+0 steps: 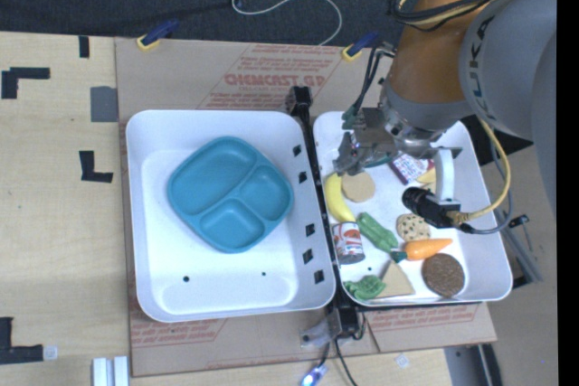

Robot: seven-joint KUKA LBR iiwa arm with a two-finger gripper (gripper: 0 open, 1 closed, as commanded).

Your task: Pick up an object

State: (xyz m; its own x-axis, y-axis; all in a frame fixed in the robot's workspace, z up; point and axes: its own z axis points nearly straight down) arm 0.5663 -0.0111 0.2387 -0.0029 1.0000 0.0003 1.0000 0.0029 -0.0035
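Observation:
My gripper hangs low over the upper left part of the right bin, just above a round tan cookie and a yellow banana. Below them lie a green pickle-like piece, a small can, a chocolate chip cookie, an orange carrot, a brown round patty, a sandwich wedge and a green leafy piece. A purple-and-white packet lies under the wrist. Nothing shows between the fingers.
The left bin holds a blue divided plate. A black clip divider runs between the bins. A black cable connector and a white tube hang off the arm over the right bin.

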